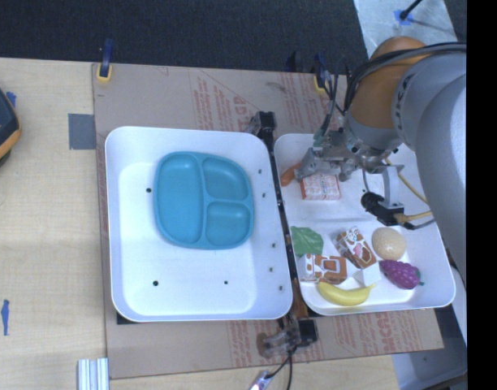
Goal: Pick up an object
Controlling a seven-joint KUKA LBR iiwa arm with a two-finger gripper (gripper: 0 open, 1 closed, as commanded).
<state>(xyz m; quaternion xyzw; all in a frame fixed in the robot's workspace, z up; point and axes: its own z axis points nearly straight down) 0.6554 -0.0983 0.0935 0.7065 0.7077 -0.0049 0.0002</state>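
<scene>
We see a blue plate (205, 199) in the left bin (131, 291), then a green leaf (307, 240), banana (343, 294), egg (388, 243) and purple grapes (400, 274) in the right bin (431, 295), the pincer (330, 162) low over a small white box (320, 188), we cannot tell its grip.

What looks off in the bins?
Nothing stands out. The blue plate lies flat in the left bin; the banana, grapes and egg sit loose in the right bin.
</scene>
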